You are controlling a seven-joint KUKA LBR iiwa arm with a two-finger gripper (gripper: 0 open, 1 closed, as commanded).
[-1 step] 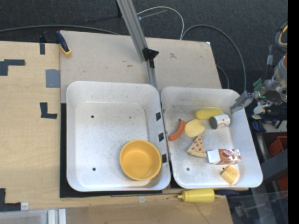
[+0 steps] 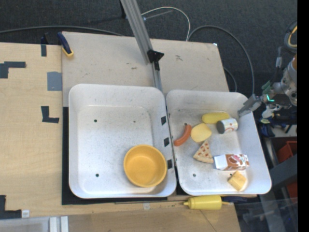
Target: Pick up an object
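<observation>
Two shallow white bins sit before you: the left bin (image 2: 82,129) holds a round yellow bowl (image 2: 145,165). Your pincer (image 2: 251,104) hovers at the right bin's (image 2: 193,105) upper right edge, just beside the small white cylinder (image 2: 227,125) and yellow banana-shaped toy (image 2: 215,117).

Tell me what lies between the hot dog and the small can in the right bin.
In the camera view, a round yellow potato-like piece lies between the hot dog and the small can, in the right bin.

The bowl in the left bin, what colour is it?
The bowl is yellow-orange all over, inside and rim alike, seen clearly in the camera view.
</observation>
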